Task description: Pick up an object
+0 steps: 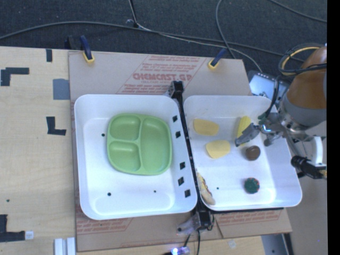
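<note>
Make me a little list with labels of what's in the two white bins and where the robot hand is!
left bin: green divided plate
right bin: three yellow pieces, brown ball, dark green ball, tan piece by the divider
gripper: over the right bin, above the brown ball, holding nothing

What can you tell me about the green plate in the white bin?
The green plate is pale green and looks like smooth plastic. It has rounded corners and three sections: one wide section along one side and two smaller ones beside it. Nothing sits in any section. It lies flat, right side up, near the middle of the left bin, turned slightly askew. It touches just the bin floor, well away from the food items in the other bin.
</note>
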Available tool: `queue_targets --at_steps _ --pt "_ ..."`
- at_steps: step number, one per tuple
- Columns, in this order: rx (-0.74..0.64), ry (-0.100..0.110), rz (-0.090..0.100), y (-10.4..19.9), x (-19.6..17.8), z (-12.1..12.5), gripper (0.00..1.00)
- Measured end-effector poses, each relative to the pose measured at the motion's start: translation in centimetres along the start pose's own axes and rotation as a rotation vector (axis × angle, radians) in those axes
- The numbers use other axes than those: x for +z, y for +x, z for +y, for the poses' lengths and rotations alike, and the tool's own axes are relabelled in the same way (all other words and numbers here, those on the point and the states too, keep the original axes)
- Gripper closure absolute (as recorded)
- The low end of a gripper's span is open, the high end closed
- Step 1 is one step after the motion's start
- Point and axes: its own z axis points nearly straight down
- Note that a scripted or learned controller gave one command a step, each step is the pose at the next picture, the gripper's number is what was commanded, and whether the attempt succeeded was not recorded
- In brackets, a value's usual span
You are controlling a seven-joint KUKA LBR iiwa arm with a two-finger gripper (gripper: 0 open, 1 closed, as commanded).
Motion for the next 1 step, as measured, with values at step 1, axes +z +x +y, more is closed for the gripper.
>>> queue_targets --at_steps 1 --pt "0.0 0.002 0.001 -0.2 5.94 -0.99 0.0"
